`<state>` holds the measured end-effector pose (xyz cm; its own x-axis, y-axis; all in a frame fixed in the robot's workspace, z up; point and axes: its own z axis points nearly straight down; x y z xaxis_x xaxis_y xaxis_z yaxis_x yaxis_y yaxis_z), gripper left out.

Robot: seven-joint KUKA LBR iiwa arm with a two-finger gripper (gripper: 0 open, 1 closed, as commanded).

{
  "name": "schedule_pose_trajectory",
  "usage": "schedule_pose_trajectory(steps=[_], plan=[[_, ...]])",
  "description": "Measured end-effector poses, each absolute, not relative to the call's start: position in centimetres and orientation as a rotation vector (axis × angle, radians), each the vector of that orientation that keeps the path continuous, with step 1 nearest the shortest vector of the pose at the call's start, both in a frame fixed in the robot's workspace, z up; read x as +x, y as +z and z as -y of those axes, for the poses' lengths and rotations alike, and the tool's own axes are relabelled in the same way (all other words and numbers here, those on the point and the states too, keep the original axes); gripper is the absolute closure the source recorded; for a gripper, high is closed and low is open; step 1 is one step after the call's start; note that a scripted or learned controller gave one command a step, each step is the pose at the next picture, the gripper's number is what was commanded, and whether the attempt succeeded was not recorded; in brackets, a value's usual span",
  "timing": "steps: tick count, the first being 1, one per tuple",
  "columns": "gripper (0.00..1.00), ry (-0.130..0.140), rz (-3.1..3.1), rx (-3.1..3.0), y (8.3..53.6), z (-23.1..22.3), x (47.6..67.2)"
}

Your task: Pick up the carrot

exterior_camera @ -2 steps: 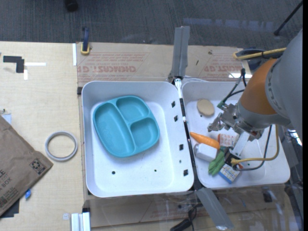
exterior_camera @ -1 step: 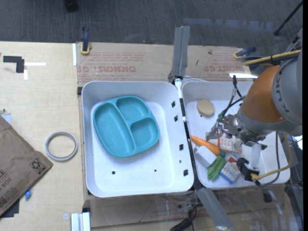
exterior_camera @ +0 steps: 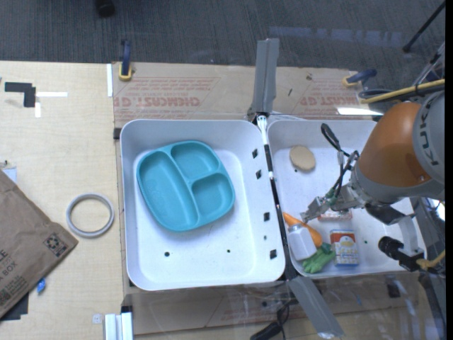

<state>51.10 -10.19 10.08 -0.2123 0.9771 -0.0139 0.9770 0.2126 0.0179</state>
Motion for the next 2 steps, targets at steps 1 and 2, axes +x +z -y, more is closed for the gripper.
schedule_pose_trajectory(steps=[1,2], plan=[[0.00,0.019,-2.550,1.775,10.2,10.3,48.7],[0.00,0.013,-2.474,1.915,9.9,10.6,50.3]])
